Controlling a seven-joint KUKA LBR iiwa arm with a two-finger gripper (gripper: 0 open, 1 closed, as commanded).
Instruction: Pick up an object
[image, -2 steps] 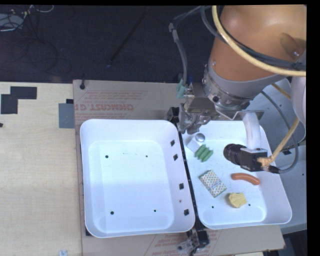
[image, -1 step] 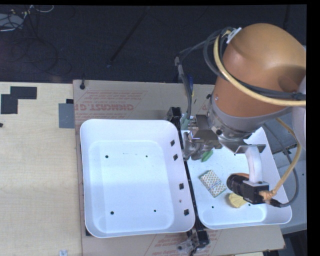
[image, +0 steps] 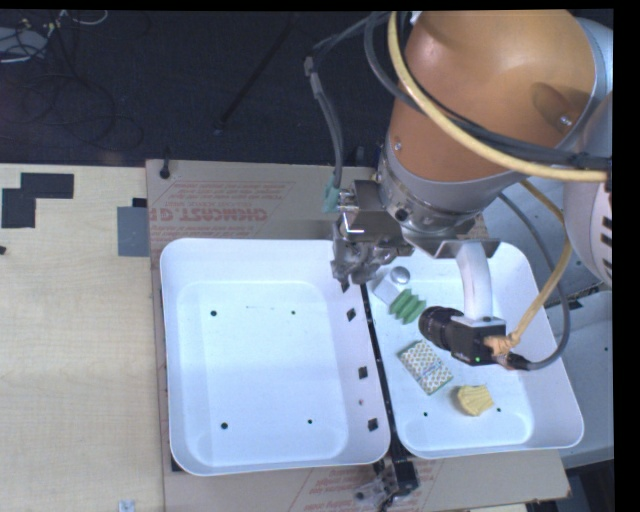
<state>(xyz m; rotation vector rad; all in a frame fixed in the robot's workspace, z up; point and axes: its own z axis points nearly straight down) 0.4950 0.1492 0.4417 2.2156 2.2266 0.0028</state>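
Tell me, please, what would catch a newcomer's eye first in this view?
The big grey arm with its orange band looms over the upper right, and its gripper hangs over the far end of the rims where the two white bins meet. In the right bin, a green ribbed piece, a speckled flat packet and a yellow lump lie in a loose row, beside the left bin.

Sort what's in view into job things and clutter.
Job: gripper, green ridged piece, checkered pad, yellow lump, right bin.
Lying about: left bin, cardboard sheet, grey square on the bench.
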